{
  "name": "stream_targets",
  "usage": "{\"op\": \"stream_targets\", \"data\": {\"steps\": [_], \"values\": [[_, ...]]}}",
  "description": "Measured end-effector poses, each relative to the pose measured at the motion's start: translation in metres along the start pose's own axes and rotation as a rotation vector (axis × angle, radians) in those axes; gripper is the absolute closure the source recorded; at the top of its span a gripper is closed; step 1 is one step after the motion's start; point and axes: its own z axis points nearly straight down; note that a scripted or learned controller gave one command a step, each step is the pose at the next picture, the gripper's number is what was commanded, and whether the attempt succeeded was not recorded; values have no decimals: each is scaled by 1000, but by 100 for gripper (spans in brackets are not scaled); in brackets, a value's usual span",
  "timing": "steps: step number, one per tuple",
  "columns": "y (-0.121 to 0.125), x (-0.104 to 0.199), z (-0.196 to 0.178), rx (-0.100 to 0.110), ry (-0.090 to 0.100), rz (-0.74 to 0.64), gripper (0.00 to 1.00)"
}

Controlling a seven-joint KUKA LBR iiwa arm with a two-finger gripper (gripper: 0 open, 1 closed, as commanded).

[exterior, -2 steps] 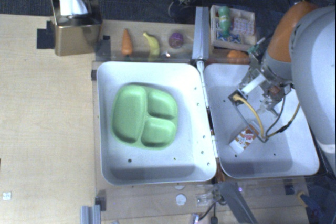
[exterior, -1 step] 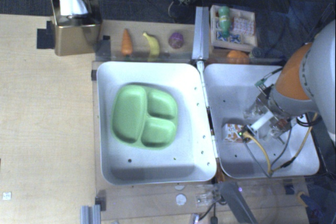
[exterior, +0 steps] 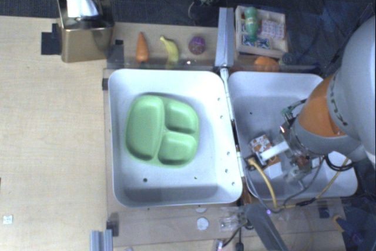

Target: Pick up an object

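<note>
A green three-compartment plate (exterior: 163,129) lies in the left white bin (exterior: 117,185). In the right white bin (exterior: 252,91), a small object with an orange and white print (exterior: 260,143) lies near the bin's front left. My gripper (exterior: 275,160) is low in that bin, just right of and touching or nearly touching the small object. The orange-banded wrist (exterior: 320,117) hangs over the bin's right half and hides the floor beneath it.
Behind the left bin a carrot (exterior: 141,47), a banana (exterior: 170,49) and a purple ball (exterior: 197,44) sit on a ledge. A box with a green bottle (exterior: 260,29) stands behind the right bin. A yellow cable (exterior: 267,182) loops at the right bin's front.
</note>
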Motion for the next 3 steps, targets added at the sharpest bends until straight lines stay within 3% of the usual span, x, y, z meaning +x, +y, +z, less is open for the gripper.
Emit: {"op": "stream_targets", "data": {"steps": [1, 2, 3], "values": [[22, 78, 2, 2, -4, 40, 0], [73, 152, -144, 5, -9, 108, 0], [37, 122, -33, 7, -11, 86, 0]]}}
